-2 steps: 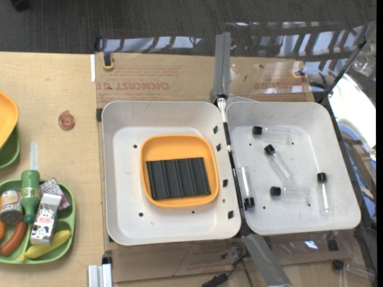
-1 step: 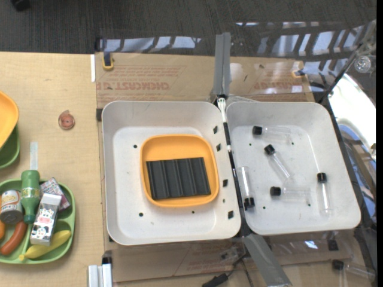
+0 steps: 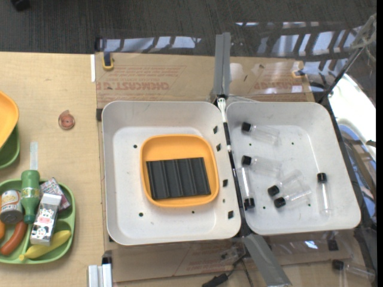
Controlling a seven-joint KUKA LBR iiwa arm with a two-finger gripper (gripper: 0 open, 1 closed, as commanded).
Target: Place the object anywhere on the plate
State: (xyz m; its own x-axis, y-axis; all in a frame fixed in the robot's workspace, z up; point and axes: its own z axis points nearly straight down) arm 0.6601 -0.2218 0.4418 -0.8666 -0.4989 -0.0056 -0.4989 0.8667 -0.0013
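**Camera view.** Two shallow white bins are seen side by side on a sheet of brown cardboard [image 3: 143, 79] printed with red lettering. A grey metal bar [image 3: 222, 64] runs in from the far side to the seam between them.

In the left bin [image 3: 119, 160] an orange plate [image 3: 177, 141] is set near the middle, square with rounded corners. A dark ribbed slab [image 3: 179, 178] lies flat on it and covers most of its floor.

In the right bin [image 3: 335, 154] several clear vials with black caps [image 3: 260, 131] are scattered. Some are laid along the left wall, some are gathered near the middle, and one lies apart toward the right wall. All of them rest on the bin's floor, well apart from the plate.

To the left, the pale wooden table [image 3: 54, 88] is left bare over much of its top. A small pink round thing [image 3: 66, 120] is seen on it. At the left edge an orange dish [image 3: 6, 121] is cut off by the frame. On the near left a green tray [image 3: 67, 237] is loaded with toy food and small packets.

Beyond the table a dark carpeted floor [image 3: 179, 11] is seen, and a black castor [image 3: 20, 2] stands on it at the far left.
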